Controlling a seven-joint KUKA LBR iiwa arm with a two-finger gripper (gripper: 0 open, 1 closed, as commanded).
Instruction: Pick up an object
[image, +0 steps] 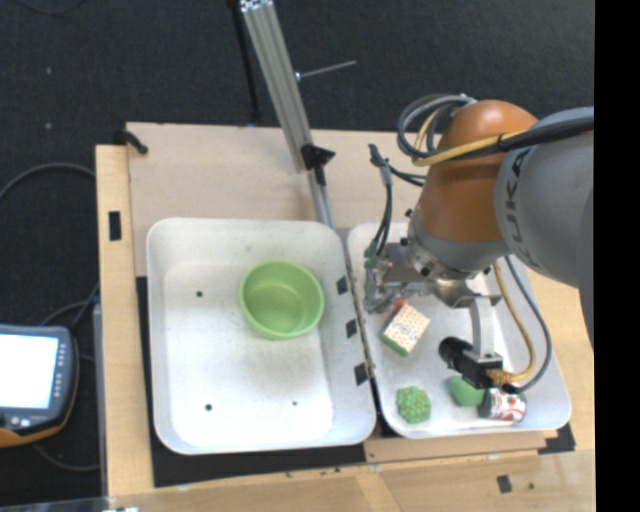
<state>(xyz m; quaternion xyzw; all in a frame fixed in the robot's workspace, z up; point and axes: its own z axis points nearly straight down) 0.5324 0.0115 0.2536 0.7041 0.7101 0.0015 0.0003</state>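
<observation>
Dark carpet surrounds a wooden tabletop (230, 170) carrying two white bins. Left bin (180, 400) holds a green bowl (282, 298); right bin (545, 405) holds a patterned block (405, 329), a green ball (413, 403) and some smaller bits near its right corner. Down in the right bin, the pincer (385, 290) sits just left and far of the block, close to the dividing wall; whether it is open I cannot tell. That block seems the likeliest target, lying tilted, with open floor around it.
</observation>
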